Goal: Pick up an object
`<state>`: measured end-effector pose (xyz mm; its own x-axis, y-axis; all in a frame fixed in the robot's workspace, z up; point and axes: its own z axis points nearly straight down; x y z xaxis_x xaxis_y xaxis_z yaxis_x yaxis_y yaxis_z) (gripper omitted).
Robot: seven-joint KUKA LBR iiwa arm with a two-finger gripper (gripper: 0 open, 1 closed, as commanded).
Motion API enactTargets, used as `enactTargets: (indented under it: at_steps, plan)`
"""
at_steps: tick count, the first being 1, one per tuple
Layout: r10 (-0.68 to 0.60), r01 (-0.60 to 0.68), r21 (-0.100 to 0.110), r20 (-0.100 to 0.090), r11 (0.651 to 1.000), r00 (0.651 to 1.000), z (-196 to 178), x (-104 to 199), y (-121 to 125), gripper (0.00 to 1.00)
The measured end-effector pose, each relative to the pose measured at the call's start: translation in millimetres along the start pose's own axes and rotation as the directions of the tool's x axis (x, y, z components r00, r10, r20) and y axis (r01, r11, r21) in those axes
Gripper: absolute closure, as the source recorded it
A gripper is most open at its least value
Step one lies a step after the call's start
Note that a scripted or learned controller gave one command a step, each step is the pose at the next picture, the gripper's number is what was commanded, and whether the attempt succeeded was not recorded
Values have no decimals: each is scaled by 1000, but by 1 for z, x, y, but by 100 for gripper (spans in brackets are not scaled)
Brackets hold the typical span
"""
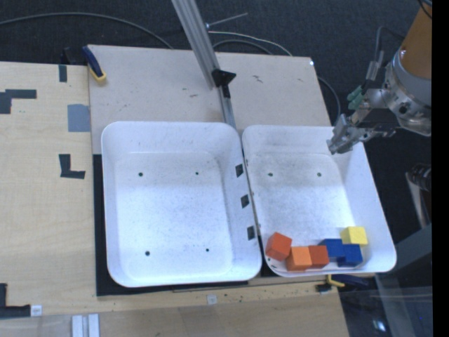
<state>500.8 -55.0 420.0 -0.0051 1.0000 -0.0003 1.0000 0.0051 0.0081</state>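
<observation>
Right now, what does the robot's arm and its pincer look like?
The arm is a chunky grey metal thing with an orange band higher up. Its wrist is silvery and round, with thin cables and a small green part beside it. The pincer at the tip is small, grey and metallic.

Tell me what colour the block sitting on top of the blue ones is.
Yellow. The block rests on the blue blocks in the right bin, seen in the camera view.

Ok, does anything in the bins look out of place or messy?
Nothing looks damaged or spilled. The blocks are all bunched against the near edge of the right bin, some touching or stacked. The gripper is over its far right rim.
</observation>
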Motion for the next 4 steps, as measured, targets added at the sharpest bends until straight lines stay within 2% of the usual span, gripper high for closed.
enactTargets:
  at_steps: [1, 2, 3, 4]
  plan:
    - [5, -5, 11, 2, 1000, 1000, 34, -23, 66, 100]
    - [2, -2, 13, -1, 1000, 1000, 45, 16, 0, 100]
    - [3, -3, 9, 0, 1000, 1000, 45, 14, 2, 0]
    - [7, -7, 16, 1, 1000, 1000, 112, -10, 3, 0]
